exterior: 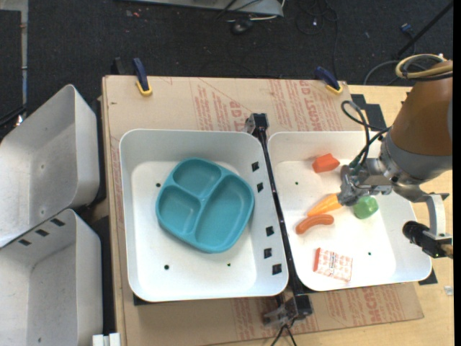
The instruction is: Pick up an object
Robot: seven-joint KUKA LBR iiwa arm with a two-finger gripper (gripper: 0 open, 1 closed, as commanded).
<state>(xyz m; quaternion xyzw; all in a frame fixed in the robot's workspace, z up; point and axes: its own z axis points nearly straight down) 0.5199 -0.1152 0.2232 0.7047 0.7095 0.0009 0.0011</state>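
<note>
The right bin (pixel 403 265) holds an orange block (pixel 325 163) near the back, an orange carrot (pixel 324 205), a reddish sausage (pixel 315 224), a green round piece (pixel 366 207) and a small red-and-white packet (pixel 333 264) near the front. My gripper (pixel 351 190) hangs low over the right bin, just above the carrot's right end and beside the green piece. The arm's wrist covers the fingers from above.
The left bin (pixel 137 265) holds a teal three-part plate (pixel 205 204). A black divider (pixel 270 193) runs between the bins. Two spare white bins (pixel 43 157) stand off the bench at the left. Yellow clamps (pixel 143 85) grip the bench's back edge.
</note>
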